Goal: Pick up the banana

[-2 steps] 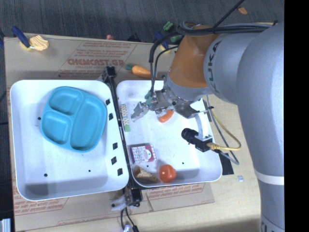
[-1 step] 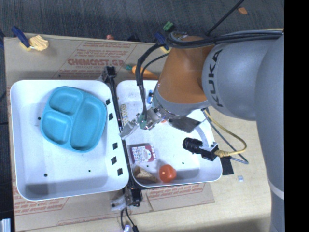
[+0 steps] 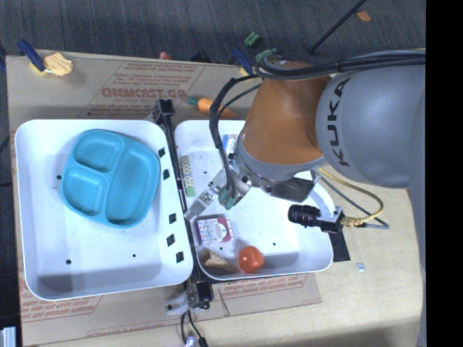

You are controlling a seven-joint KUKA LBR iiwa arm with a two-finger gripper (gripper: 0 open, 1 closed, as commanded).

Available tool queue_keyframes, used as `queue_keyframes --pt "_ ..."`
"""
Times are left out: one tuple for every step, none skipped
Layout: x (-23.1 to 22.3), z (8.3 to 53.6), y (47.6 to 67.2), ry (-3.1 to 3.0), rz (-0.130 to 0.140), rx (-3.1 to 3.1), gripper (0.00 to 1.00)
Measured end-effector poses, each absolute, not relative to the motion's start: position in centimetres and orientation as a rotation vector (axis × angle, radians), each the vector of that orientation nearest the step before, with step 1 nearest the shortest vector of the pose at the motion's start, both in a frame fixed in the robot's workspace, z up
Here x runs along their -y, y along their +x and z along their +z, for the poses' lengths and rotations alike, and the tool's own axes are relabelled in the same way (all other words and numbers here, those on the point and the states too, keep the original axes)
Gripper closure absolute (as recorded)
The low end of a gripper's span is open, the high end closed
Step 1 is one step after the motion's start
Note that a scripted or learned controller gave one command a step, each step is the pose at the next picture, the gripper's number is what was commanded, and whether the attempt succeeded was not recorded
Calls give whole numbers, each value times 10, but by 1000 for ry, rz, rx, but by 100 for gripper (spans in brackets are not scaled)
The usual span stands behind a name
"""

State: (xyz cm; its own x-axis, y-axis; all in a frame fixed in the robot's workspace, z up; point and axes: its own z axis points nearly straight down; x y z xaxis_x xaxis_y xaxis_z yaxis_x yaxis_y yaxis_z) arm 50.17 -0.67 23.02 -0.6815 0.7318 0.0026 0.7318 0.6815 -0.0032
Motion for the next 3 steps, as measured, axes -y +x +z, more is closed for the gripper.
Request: queue_keyframes --pt "-18 230 531 -1318 2 2850 0" --pt "-59 282 563 -991 1 2982 0" --pt "-28 379 477 -804 1 3039 0"
